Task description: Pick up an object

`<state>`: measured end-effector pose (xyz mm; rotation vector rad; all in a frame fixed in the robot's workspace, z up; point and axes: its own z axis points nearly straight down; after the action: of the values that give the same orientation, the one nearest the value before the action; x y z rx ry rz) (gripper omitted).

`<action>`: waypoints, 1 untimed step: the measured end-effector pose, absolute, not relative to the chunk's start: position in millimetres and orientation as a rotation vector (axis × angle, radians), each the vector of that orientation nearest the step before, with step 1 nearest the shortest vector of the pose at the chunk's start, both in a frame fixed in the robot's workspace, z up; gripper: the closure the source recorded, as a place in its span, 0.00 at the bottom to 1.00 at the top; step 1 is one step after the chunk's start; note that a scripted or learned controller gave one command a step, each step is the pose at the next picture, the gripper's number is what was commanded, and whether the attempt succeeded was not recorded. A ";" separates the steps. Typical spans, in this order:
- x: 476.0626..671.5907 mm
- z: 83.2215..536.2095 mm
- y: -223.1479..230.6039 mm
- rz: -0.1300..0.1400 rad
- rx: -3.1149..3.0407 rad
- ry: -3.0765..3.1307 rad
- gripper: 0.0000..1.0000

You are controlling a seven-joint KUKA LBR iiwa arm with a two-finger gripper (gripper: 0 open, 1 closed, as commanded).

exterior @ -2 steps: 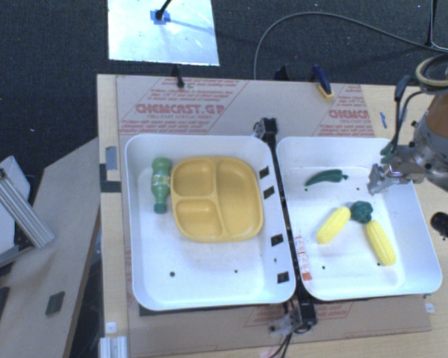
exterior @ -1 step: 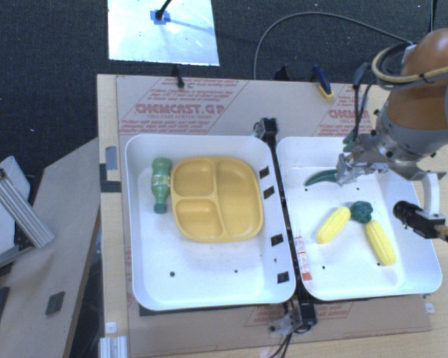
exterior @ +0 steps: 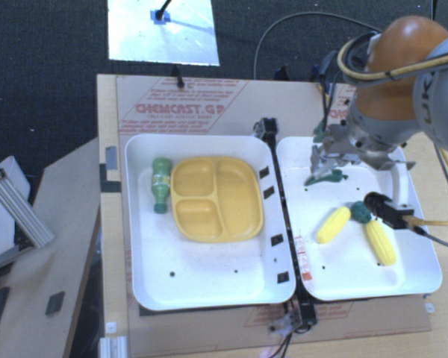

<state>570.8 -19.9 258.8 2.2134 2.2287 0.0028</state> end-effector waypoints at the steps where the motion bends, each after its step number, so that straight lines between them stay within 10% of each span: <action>1: 579.4 252.8 37.9 0.004 2.210 2.233 1.00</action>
<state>579.4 37.9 252.8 2.2095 2.2325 0.0038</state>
